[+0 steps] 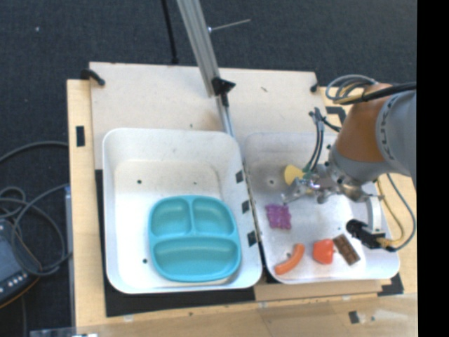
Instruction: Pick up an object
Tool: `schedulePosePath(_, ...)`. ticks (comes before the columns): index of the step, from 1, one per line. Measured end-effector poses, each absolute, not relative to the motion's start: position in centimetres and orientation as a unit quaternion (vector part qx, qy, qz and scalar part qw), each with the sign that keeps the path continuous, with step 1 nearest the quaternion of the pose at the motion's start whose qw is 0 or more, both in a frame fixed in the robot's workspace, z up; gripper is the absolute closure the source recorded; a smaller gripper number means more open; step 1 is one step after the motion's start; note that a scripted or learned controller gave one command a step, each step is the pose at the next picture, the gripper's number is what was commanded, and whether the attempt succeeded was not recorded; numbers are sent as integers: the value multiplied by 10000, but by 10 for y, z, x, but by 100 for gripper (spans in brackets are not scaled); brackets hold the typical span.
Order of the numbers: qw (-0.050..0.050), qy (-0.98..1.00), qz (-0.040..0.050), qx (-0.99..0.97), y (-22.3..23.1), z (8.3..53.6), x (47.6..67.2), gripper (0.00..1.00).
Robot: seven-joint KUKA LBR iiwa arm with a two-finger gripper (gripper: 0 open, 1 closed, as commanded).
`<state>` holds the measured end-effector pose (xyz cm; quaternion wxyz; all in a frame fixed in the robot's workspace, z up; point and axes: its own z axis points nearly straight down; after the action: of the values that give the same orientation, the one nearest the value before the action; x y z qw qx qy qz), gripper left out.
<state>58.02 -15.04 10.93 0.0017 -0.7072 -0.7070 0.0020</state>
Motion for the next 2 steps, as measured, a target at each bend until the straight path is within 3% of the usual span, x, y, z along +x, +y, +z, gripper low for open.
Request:
schedulePosePath(1, -3, -7065, 7, -7077, -151, 101, 580, 0)
schedulePosePath(2, -18, -7049, -7, -7093, -153, 113, 581, 100)
